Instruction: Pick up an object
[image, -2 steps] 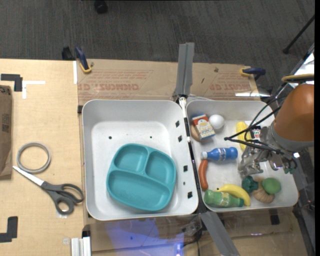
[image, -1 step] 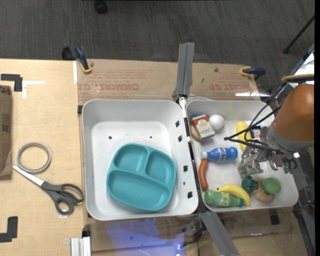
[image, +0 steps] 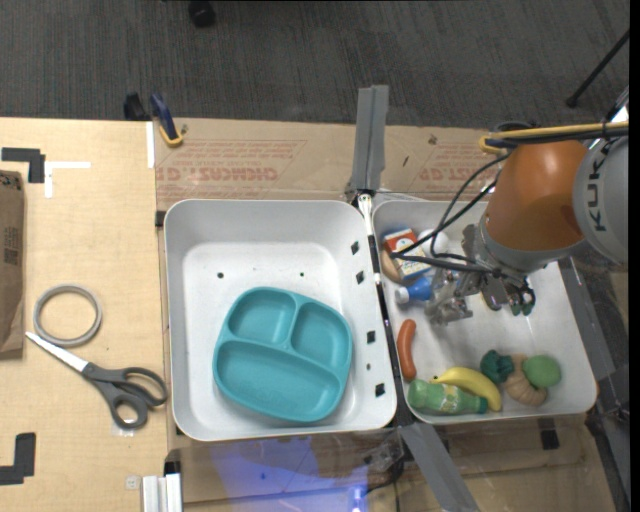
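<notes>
On the worktop (image: 90, 200) at your left you see a roll of tape (image: 67, 314) and, just beside it, grey-handled scissors (image: 105, 380). A brown paper bag (image: 10, 262) lies at the left edge. A blue clamp (image: 165, 120) grips the cardboard sheet (image: 260, 160) behind the bins.

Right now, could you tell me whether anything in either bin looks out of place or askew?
Nothing looks spilled or damaged. The teal divided plate lies flat but skewed to the left bin's walls; the toy foods crowd the right bin's near edge.
</notes>
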